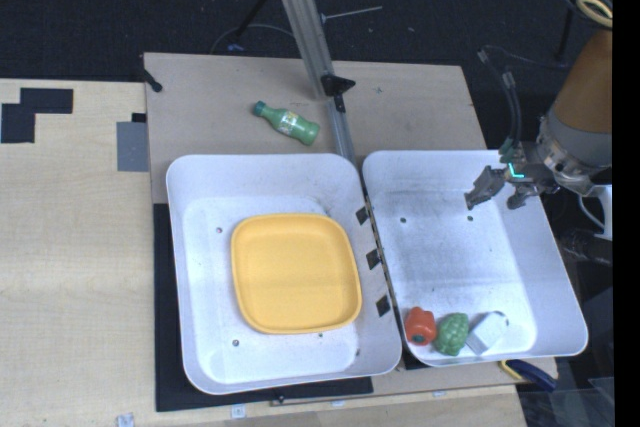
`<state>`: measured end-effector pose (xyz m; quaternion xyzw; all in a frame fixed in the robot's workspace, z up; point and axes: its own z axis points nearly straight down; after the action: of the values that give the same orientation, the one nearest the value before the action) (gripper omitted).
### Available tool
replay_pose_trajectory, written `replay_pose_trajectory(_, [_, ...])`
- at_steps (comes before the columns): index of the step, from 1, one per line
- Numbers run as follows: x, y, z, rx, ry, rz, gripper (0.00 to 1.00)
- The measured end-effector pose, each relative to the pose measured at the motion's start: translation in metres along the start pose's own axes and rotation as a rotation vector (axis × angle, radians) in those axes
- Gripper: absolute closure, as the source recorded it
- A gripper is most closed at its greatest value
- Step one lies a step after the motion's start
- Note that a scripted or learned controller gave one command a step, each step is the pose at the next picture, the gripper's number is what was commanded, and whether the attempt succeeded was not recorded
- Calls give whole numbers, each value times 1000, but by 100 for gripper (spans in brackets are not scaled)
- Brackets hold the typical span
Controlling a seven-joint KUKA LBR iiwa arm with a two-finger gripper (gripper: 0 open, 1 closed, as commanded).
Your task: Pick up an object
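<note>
Over the far right edge of the right bin [560, 265], my tool [497, 189] hangs with its two fingers spread apart and nothing between them. The candidate objects lie clustered in the near corner of that bin: a red-orange object [420, 324], a green object [452, 333] touching it, and a white block [486, 332] just beside the green one against the near rim. The left bin [190, 215] carries a yellow plate [295, 272] at its centre; a green bottle [287, 122] lies on the surface beyond the bins, well apart from my tool. The step in hand, as I judge it, is the approach. To do it well, I should travel toward the near edge of the right bin, select one object at the end of the cluster, and align my fingers so they straddle it across its narrow side. I should descend vertically and close only when both fingers clear the neighbouring object. The bin wall nearby limits finger room, so the red-orange object looks the more accessible choice.
</note>
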<state>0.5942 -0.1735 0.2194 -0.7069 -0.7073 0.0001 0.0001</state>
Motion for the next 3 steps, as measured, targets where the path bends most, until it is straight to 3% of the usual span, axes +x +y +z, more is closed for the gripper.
replay_pose_trajectory(1, [0, 0, 0, 0, 0, 0, 0])
replay_pose_trajectory(3, [0, -4, 92, 4, 1, -1, 0])
